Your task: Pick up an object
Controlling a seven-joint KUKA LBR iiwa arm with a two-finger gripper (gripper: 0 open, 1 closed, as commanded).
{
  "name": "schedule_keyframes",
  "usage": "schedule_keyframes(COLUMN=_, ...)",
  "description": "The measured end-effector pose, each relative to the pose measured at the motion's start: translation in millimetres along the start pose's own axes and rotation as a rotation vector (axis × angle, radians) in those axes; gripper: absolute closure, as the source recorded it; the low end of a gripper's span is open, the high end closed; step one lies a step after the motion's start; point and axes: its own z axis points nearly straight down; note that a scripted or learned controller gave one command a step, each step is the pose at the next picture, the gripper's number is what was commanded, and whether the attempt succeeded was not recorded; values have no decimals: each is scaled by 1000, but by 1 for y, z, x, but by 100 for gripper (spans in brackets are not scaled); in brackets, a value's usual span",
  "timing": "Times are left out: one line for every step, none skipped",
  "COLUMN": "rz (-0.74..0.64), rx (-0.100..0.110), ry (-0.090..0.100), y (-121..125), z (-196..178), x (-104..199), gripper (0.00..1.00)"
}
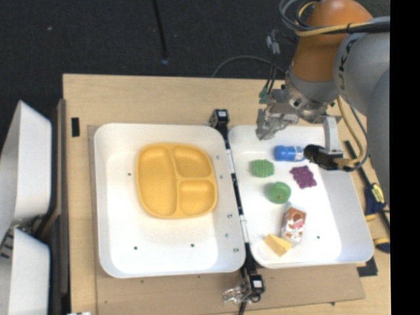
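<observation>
My gripper [265, 128] hangs over the far left corner of the right bin [348, 235], with nothing seen in it. Just to its right lies a blue object [285, 153]. Below it sit a green knobbly ball [262, 168] and a green cylinder [278, 191]. A purple piece [302, 176] lies to the right of these. Nearer the front are a small red and white carton [294, 224] and a yellow wedge [277, 244].
The left bin [118, 241] holds a yellow divided plate [176, 179]. A raised rim [235, 189] separates the two bins. White containers [26, 169] stand off the bench at the left. The arm's body looms over the right bin's far right corner.
</observation>
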Motion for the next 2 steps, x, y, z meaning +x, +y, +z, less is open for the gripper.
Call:
schedule_keyframes(rz=1, rx=1, ry=-1, y=-8, z=8, x=55, gripper=100)
schedule_keyframes(rz=-1, rx=-1, ry=0, y=-13, z=-4, x=110, gripper=100)
